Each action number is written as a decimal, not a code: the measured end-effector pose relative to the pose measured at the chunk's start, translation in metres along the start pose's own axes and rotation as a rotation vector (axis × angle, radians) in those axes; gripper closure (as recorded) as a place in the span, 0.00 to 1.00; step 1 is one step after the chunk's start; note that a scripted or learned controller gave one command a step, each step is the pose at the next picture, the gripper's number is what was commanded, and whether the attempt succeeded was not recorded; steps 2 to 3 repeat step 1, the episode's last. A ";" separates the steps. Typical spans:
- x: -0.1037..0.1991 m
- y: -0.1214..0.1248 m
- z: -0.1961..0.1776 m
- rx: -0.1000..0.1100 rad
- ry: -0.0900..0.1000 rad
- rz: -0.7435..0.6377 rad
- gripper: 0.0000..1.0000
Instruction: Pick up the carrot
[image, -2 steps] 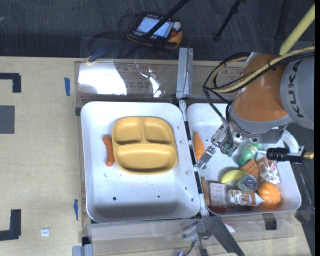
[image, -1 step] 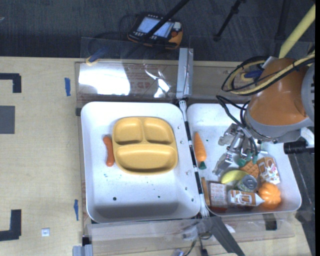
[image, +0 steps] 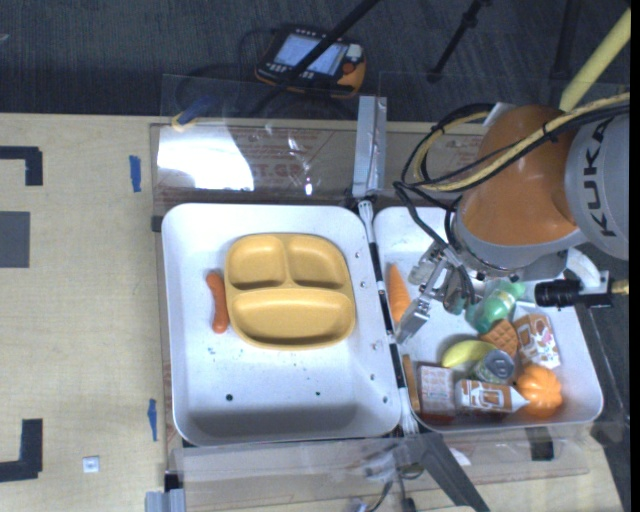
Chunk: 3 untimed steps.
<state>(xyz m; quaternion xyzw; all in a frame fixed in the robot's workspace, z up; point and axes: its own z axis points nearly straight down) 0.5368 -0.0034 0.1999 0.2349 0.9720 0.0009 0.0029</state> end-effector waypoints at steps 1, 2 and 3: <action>-0.011 -0.055 0.015 0.003 0.006 0.047 0.00; -0.011 -0.055 0.015 0.003 0.006 0.047 0.00; -0.011 -0.055 0.015 0.003 0.006 0.047 0.00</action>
